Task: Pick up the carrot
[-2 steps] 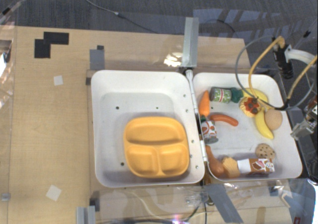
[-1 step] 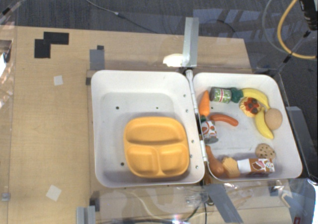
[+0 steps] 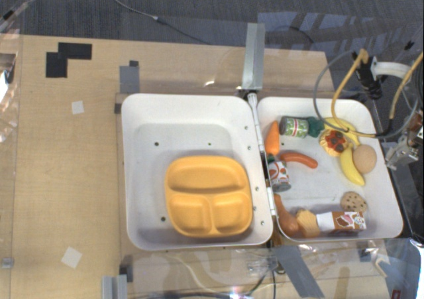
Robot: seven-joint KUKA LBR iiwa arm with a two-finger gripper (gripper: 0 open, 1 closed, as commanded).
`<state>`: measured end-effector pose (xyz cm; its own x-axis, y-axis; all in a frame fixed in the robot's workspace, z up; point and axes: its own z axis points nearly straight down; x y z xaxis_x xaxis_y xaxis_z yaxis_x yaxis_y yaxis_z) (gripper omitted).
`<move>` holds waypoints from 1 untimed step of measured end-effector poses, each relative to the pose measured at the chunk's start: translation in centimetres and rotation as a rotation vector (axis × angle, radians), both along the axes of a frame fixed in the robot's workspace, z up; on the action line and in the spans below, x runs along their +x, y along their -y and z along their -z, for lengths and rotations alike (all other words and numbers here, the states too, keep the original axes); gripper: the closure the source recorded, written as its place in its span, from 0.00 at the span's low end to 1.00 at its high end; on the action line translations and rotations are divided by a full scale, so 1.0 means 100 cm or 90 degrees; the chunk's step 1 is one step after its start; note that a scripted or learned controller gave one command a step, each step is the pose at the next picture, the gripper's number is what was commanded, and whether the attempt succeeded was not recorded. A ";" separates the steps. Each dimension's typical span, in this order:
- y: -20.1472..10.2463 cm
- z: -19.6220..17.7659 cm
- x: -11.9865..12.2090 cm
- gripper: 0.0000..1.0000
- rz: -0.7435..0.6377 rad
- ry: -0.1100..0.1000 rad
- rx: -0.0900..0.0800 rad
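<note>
1. From the overhead camera I see the stubby orange carrot (image 3: 272,138) lying against the left wall of the right shallow white bin (image 3: 391,205), near its far-left corner.
2. A yellow compartment plate (image 3: 208,195) sits in the left white bin (image 3: 142,158).
</note>
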<state>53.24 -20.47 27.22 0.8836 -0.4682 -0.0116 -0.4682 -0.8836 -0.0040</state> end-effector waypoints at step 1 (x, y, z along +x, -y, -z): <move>-0.002 -0.087 0.046 1.00 -0.184 0.014 -0.006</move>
